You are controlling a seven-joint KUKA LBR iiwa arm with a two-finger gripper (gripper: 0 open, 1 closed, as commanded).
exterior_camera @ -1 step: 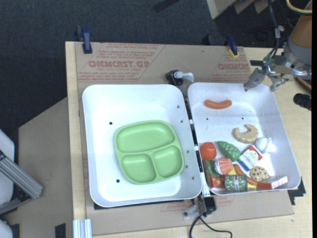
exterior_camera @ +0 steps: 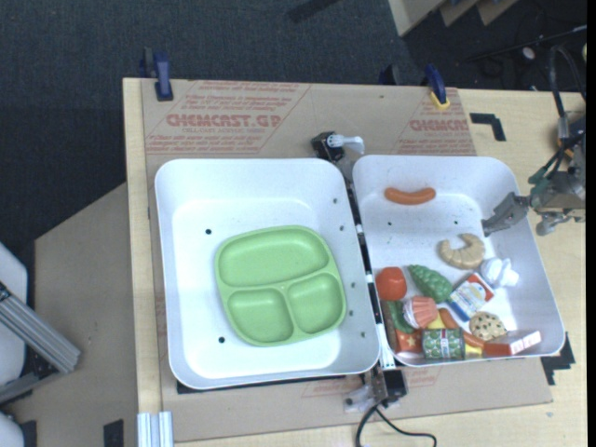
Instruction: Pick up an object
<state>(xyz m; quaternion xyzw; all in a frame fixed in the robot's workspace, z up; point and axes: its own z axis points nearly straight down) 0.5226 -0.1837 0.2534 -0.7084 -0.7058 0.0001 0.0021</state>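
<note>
- the pincer (exterior_camera: 510, 214) sits at the far right of the right bin (exterior_camera: 445, 168), low over its right rim, with the arm reaching in from the right edge; a grey finger-like part slants down toward the bin floor, but whether it is wide or narrow i cannot tell from this slant.
- nothing shows between its fingers, so i judge the pick not yet made.
- the task names no particular thing; the candidates all lie in the right bin. the closest is the croissant (exterior_camera: 463, 249), just beside and below the pincer, lying alone on bare white floor, which probably makes it the easiest target.
- the sausage (exterior_camera: 410, 195) lies by itself near the far wall, apart from everything else, also open to a clean approach.
- the rest is crowded into the near corner: a tomato (exterior_camera: 391, 283), a green vegetable (exterior_camera: 430, 280), a small carton (exterior_camera: 468, 296), a cookie (exterior_camera: 486, 325) and a can (exterior_camera: 441, 345), touching or overlapping. a grasp there would likely bump neighbours or catch two at once.
- the left bin (exterior_camera: 177, 250) holds a green divided tray (exterior_camera: 277, 283), set flat in the middle with its compartments up.
- both bins rest side by side on the counter (exterior_camera: 233, 110), on a cardboard sheet held down by clamps at the far edge, presumably so nothing shifts under the arm.
</note>
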